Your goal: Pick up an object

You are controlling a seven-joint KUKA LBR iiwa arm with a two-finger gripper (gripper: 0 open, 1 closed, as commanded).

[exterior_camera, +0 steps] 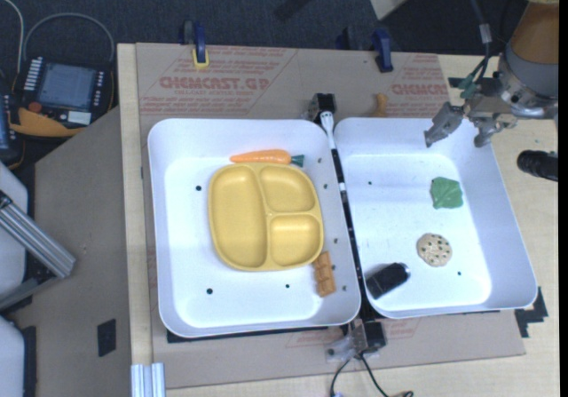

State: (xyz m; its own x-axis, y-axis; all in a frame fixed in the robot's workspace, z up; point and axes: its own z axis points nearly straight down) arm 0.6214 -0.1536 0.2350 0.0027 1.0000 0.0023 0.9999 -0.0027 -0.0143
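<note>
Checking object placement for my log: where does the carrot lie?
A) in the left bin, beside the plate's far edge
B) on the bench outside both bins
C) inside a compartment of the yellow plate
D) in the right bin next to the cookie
A: the carrot rests on the floor of the left bin, just beyond the far edge of the yellow plate, not in any compartment.
</note>
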